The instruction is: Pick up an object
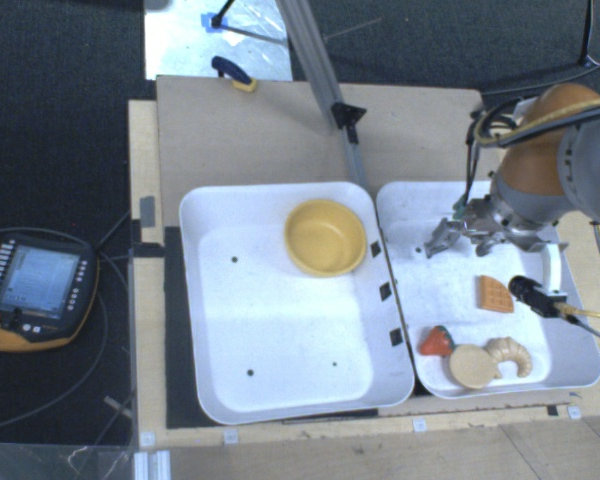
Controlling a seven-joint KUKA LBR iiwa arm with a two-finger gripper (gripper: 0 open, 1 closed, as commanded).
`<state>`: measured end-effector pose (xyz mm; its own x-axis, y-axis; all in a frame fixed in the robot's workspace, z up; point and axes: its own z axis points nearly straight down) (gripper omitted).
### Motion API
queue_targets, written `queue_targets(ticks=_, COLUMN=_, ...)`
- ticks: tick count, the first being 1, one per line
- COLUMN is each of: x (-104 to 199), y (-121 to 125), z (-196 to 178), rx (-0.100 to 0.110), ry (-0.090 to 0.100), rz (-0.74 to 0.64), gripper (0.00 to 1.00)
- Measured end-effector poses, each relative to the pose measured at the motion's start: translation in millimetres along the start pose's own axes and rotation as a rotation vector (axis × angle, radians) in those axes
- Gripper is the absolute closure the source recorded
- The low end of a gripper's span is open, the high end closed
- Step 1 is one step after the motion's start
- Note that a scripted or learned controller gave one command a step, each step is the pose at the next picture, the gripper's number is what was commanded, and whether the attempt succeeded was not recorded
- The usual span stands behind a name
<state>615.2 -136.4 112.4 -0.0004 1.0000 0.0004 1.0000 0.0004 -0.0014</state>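
Gripper (448,236), apparently empty with fingers spread, hangs above bare floor of the right white bin (410,298); nearest target, a flat orange waffle-textured wedge (495,294), lies toward that bin's near-right, beyond the fingertips.

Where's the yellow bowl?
The yellow bowl sits in the left bin, up in its far right corner, close to the edge shared with the right bin.
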Motion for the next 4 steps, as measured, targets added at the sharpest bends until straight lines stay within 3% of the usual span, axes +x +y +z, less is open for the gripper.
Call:
queue_targets(ticks=1, x=0, y=1, z=-12, rx=-0.004, ry=-0.001, rz=0.000, gripper=1.00)
queue_targets(ticks=3, x=-3, y=8, z=-118, rx=-0.006, ry=-0.001, rz=0.000, gripper=1.00)
queue_targets(ticks=4, x=-3, y=9, z=-137, rx=-0.003, ry=-0.001, rz=0.000, gripper=1.00)
